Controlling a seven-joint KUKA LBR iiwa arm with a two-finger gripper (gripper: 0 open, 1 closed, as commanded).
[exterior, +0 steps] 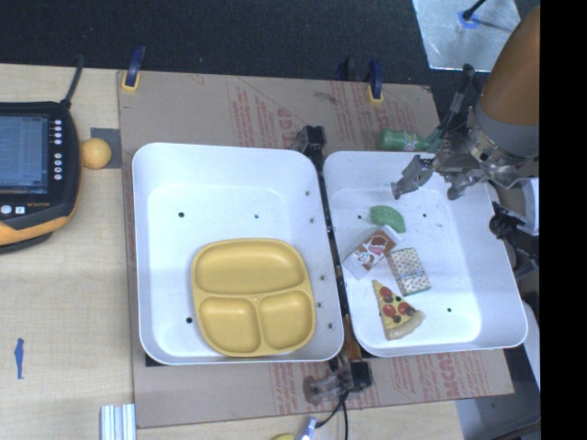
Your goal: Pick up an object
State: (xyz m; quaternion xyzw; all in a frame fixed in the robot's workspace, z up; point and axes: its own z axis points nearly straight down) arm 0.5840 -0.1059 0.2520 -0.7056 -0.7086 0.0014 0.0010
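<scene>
In the right bin (477, 328) lie a small green piece (388, 216), a red-and-white packet (371, 251), a checkered packet (407, 270) and a toy pizza slice (396, 310). My gripper (429, 184) hangs over the bin's far part, up and to the right of the green piece. It is open, its two fingers spread apart with nothing between them. A yellow divided plate (252, 296) rests in the left bin (160, 181).
A green object (399, 139) lies on the cardboard just beyond the right bin. On the bench at the left are a teach pendant (32, 177) and an orange ball (95, 152). Blue clamps (134, 65) hold the cardboard's far edge.
</scene>
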